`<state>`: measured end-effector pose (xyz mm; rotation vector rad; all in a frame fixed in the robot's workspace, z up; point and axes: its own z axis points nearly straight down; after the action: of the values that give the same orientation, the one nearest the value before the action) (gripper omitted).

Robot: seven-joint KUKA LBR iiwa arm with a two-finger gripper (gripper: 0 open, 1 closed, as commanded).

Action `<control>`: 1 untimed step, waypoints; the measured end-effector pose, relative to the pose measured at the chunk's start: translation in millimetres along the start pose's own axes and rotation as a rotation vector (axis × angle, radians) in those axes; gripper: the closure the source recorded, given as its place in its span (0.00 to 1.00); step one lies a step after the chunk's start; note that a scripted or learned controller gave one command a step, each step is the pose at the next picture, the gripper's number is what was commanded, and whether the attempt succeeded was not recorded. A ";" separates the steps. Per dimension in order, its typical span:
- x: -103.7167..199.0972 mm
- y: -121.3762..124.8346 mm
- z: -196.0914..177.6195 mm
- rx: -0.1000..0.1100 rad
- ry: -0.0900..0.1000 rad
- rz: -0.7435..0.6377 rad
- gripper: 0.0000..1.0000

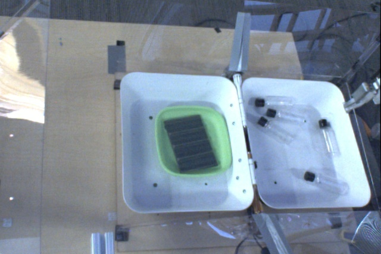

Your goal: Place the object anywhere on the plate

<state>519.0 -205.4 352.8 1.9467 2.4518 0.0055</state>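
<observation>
Vials, 5 of them, clear with black caps, lie loose on the floor of the right bin (351,187), and you should take 1 of these as the object to move; which one the program means is not marked. None of them is on the green plate (223,146), which sits in the left bin (134,187) and already carries a dark ridged block (190,143) across its middle.

The nearest vial (328,138) to the arm lies alone toward the bin's right side, with its long axis running almost straight up and down the view and its cap at the far end. A cluster of 3 vials (280,116) lies close together near the far left corner, slanted, with caps pointing left. 1 more vial (324,183) rests near the front wall.

From the gripper (361,96), the nearest vial lies just down and to the view's left. The plate is well beyond it, across the wall where the 2 bins meet.

The arm is barely in: you see a pale end piece at the right bin's far right rim, outside the bin floor and apart from every vial. You cannot tell whether the gripper is spread or closed, and nothing is visibly held. By my reading the pick has not begun.
</observation>
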 end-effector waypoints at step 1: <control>19.5 -19.1 20.6 0.004 0.003 -0.041 0.00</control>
<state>496.1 -190.8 331.8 1.8995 2.4948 0.0029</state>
